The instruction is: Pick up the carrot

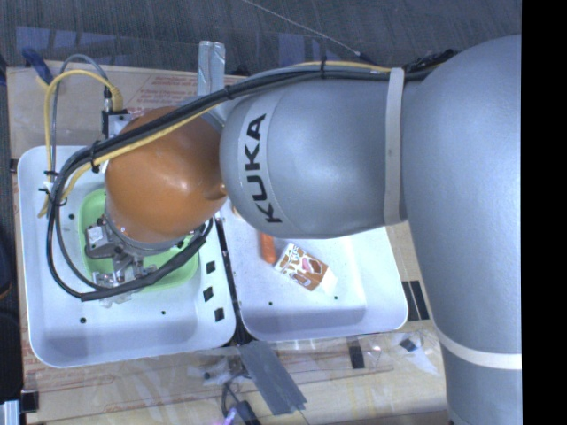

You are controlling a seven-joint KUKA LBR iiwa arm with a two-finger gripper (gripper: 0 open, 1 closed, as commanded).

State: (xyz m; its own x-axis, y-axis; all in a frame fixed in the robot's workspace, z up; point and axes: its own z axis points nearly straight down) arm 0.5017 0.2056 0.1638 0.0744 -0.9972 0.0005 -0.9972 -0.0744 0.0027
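Note:
A short orange carrot (267,249) lies in the right bin (372,312), near its left wall, partly under the arm's grey housing. My gripper (113,268) hangs over the left bin (53,326), low above a green object (182,268). The arm's orange band and wrist cover most of the gripper.
A small printed packet (304,268) lies just right of the carrot in the right bin. Black and yellow cables (55,202) loop over the left bin's left side. The big grey arm covers the upper halves of both bins. Grey tape (270,374) lies on the bench's front.

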